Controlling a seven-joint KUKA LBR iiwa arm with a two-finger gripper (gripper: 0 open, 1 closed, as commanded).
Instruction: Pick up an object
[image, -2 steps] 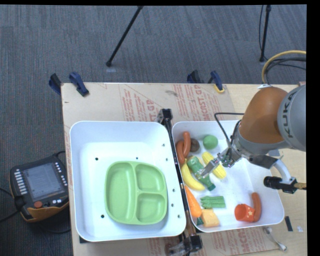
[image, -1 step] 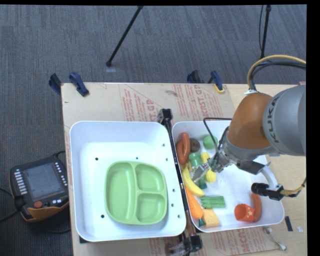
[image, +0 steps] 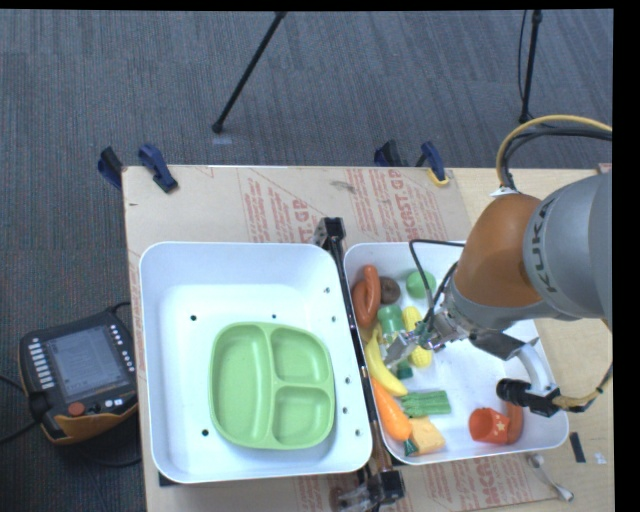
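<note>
On the bench's right bin (image: 545, 430), among toy food, my gripper (image: 405, 347) hangs low over the banana (image: 383, 368) at the bin's left side, jaws apparently parted and empty, so I judge closing on it comes next.

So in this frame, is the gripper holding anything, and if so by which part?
It cannot be told. The gripper is down in the right bin among the toy food, beside the banana and corn, but no item is visibly held.
</note>
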